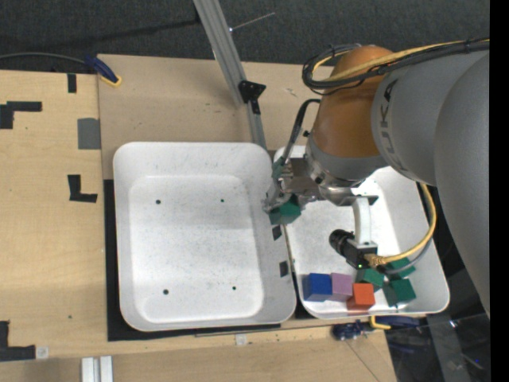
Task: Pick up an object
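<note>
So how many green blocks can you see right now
3. One green block at the gripper by the right bin's left edge; two in that bin's near corner. The arm may hide more.

robot lab: taped wooden bench (183, 110), two white bins (131, 213)

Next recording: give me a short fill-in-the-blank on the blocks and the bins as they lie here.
1. The blue block, purple block and orange block lie in the ____ bin.
2. The purple block lies between the blue block and the ____ block.
3. The block at the gripper is ____.

Missing words: right; orange; green
</note>
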Motion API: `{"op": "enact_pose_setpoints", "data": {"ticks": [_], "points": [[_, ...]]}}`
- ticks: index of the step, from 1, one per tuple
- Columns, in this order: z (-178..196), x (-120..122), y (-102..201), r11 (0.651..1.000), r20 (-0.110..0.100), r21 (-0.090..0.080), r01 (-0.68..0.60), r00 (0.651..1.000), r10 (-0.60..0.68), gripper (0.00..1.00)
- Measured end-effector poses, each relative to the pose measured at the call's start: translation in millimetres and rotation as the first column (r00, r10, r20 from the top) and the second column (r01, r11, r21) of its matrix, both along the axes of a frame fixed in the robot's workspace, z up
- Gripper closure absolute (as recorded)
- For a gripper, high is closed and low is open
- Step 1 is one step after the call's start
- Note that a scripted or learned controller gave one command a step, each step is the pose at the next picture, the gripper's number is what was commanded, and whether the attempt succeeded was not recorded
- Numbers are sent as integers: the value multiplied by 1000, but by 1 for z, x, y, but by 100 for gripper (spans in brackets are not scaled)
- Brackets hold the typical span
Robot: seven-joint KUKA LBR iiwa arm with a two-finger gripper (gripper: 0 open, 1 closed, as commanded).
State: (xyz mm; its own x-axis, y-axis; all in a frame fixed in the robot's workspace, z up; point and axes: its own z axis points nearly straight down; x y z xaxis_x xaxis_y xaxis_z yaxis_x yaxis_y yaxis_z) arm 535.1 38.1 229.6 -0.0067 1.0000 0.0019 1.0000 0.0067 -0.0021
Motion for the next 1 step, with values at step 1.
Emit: {"op": "enact_pose_setpoints", "data": {"ticks": [1], "points": [[10, -10, 54, 1000, 0, 0, -1, 1000, 1, 100]]}}
